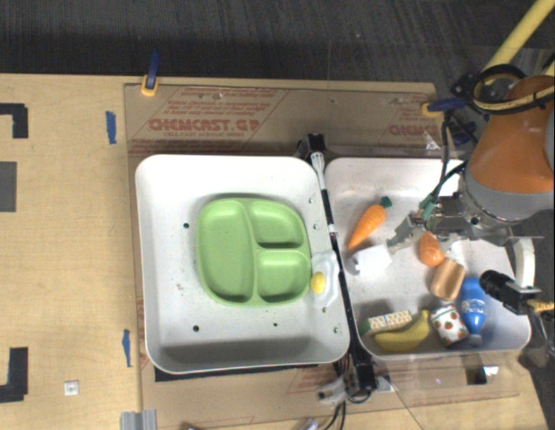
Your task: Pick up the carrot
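- Arm (515, 150): grey with an orange band, entering from the right; cut off by the frame edge, and its bulk hides the far right corner of the right bin (398, 177).
- Gripper (419, 231): low over the right bin, right of the carrot; dark metal parts merge with cables, so whether it is open or closed cannot be told. Nothing is seen held in it.
- Carrot (368, 226): orange with a green top, lying at a slant in the upper left part of the right bin, clear of the gripper, just above a small white block (373, 259).
- Orange piece (430, 250): just below the gripper; kind hard to make out.
- Tan cylinder (447, 279): beside the orange piece, lower right.
- Blue item (472, 301) and white ball with red spots (449, 324): near the bin's lower right; details too small to tell.
- Banana (404, 334): along the near wall, with a pale spotted bar (390, 320) touching its upper edge.
- Left bin (169, 195): holds a green divided plate (254, 251); a small yellow item (318, 283) rests at the plate's right rim.
- Board (277, 115) behind the bins: red mirrored print, partly legible, seemingly "CHEMCAST".
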Controlling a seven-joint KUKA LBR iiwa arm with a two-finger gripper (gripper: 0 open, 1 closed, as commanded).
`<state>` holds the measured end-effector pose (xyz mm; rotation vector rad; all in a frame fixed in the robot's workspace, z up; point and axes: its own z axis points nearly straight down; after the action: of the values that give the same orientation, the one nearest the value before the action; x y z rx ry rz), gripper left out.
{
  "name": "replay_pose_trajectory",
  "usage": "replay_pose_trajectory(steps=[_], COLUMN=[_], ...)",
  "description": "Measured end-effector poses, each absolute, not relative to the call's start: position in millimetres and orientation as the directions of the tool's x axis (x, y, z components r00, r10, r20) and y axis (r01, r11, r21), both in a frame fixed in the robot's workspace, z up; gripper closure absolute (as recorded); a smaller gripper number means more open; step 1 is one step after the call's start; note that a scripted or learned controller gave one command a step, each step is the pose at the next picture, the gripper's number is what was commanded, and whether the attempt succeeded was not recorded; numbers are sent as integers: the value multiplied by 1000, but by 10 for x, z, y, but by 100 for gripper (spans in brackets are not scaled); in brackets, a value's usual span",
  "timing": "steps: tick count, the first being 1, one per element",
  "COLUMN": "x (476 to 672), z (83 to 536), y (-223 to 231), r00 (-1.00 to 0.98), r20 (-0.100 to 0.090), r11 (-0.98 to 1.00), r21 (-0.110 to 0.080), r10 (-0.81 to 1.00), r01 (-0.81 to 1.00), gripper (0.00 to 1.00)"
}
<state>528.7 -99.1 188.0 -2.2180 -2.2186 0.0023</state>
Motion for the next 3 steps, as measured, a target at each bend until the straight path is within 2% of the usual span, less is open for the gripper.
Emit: replay_pose_trajectory(steps=[1,2,3], x=[5809,5772,5694], z=[961,894,889], y=[-949,-1431,-1880], r00=[158,-264,-532], r20=[0,-2,9], r11=[-158,264,531], r21=[-6,4,14], r10=[987,965,847], r01=[987,965,847], gripper=[0,0,0])
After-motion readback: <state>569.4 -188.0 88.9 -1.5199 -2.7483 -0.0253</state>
